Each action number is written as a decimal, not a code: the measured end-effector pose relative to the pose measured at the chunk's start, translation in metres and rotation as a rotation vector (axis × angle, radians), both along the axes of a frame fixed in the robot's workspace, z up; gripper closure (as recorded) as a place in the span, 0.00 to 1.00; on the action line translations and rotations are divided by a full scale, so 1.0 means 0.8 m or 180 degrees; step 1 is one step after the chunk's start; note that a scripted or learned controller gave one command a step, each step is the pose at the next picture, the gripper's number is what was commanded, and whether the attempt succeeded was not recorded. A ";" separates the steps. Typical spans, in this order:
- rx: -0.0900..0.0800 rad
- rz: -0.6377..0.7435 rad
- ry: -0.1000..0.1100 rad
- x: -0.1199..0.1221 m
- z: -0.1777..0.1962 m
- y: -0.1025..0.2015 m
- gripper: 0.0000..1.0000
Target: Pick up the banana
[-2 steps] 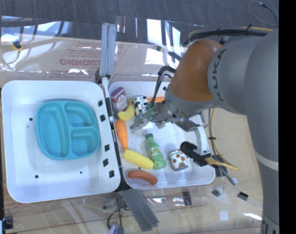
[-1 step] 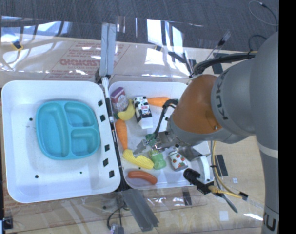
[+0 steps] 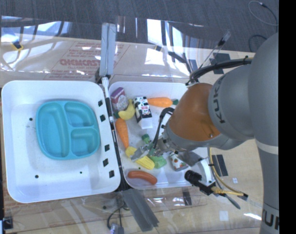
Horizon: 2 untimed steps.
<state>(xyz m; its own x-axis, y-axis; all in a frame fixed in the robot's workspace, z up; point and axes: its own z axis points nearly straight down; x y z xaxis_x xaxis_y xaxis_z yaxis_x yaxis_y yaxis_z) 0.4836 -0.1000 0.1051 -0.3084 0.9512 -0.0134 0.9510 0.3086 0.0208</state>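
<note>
Two white bins are sitting side by side on the counter (image 3: 50,213). Left bin (image 3: 16,145) is holding a teal divided tray (image 3: 67,129), lying flat near its middle. Right bin (image 3: 152,86) is carrying a jumble of toy food. Banana (image 3: 127,113) is lying in the upper left part of the right bin, just beside a small purple-labelled can (image 3: 119,100) and touching or nearly touching the top of an upright-lying carrot (image 3: 122,133). A black-and-white toy truck (image 3: 143,107) is sitting just right of the banana, with a second carrot (image 3: 160,102) lying crosswise beyond it near the far wall. A corn cob (image 3: 145,163) and some green pieces are lying lower down, and a sausage (image 3: 142,177) is resting near the front wall.

Arm is reaching in from the right, its orange band (image 3: 196,113) hanging over the right half of the bin. Hand (image 3: 157,147) is pointing down among the green pieces near the corn, well apart from the banana. Cannot tell whether it is apart or together — clutter and the wrist are blocking it. Banana is lying free in the bin.
</note>
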 end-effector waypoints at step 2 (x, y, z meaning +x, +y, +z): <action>0.0025 -0.0390 0.0081 0.079 0.120 0.069 1.00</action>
